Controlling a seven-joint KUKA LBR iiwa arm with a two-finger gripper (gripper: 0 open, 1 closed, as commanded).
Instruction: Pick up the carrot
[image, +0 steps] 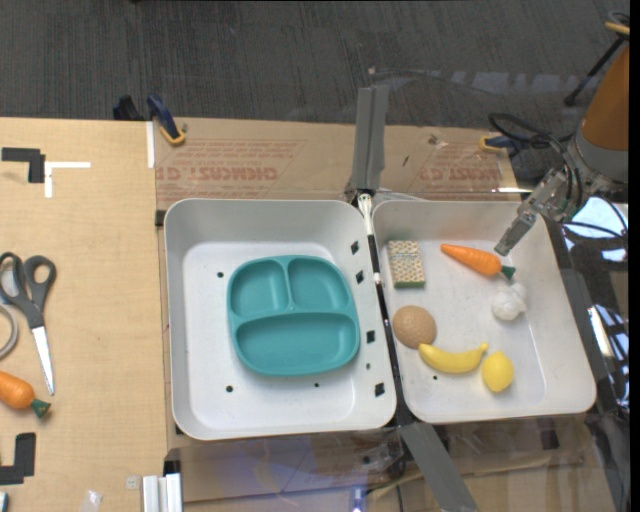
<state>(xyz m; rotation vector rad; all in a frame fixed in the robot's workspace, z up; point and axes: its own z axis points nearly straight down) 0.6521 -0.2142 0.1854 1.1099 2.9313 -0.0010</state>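
Orange carrot (471, 260) lies in right bin (560, 400), near its back edge, green tip toward the bin's right wall. Claw (512, 240) hangs just above that tip; can't tell if it's apart or together. Sponge (406, 264), brown ball (413, 326), banana (452, 358), lemon (498, 371), white lump (508, 305) nearby. Teal plate (293, 314) in left bin (190, 330).

An orange carrot (472, 260) with a green tip, a yellow banana (452, 358) and lemon (497, 372), a teal plate (293, 315), white bins (190, 330).
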